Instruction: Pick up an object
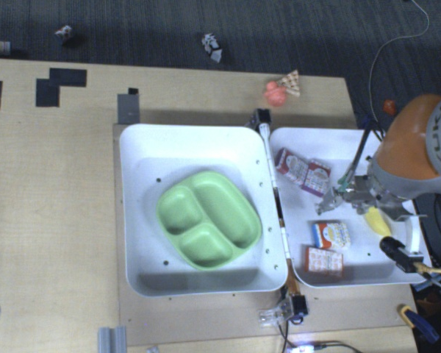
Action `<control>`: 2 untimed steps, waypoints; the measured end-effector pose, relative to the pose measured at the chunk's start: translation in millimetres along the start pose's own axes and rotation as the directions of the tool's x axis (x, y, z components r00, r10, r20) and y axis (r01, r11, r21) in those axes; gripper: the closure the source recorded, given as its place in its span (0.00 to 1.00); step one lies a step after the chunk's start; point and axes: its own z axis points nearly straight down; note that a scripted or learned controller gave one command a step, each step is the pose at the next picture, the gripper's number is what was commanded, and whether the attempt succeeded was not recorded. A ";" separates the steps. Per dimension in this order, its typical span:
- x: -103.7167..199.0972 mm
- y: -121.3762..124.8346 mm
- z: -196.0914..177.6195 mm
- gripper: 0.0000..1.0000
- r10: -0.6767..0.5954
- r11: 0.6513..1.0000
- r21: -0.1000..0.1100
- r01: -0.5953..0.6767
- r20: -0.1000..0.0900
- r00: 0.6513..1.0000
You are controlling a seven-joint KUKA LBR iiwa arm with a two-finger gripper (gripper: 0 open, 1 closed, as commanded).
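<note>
Here, on the bench (51,197), two white bins sit side by side, touching along a shared edge. The left bin (140,160) holds a green tray (208,219) with three compartments, lying tilted near the bin's middle.

The right bin (353,267) carries the small things. A dark red packet (303,172) lies near its far left corner. Toward the near edge there is a small packet (331,234) with orange, blue and white print, and just beside it, closer to the near edge, a reddish box (325,260). A yellow piece (378,220) lies toward the bin's right edge, partly under the arm (411,149).

The arm comes in over the right edge of that bin — grey, with its orange band bulking large above the wrist. The gripper (336,195) hangs over the middle of the right bin, between the dark red packet and the printed packet. Whether it touches anything, I cannot tell, and its grasp is too small and blurred to read.

Beyond the bins, near the bench's far edge, lies a pink ball (275,93) with a pale striped thing (292,84) just beside it — both well apart from the gripper. A thin cable (397,39) curves across the dark floor at the far right.
</note>
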 end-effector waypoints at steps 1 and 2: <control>28.8 -47.5 31.1 0.00 0.007 1.000 0.008 -0.007 0.001 1.000; 29.2 -45.3 20.5 1.00 0.006 1.000 0.003 -0.006 0.001 1.000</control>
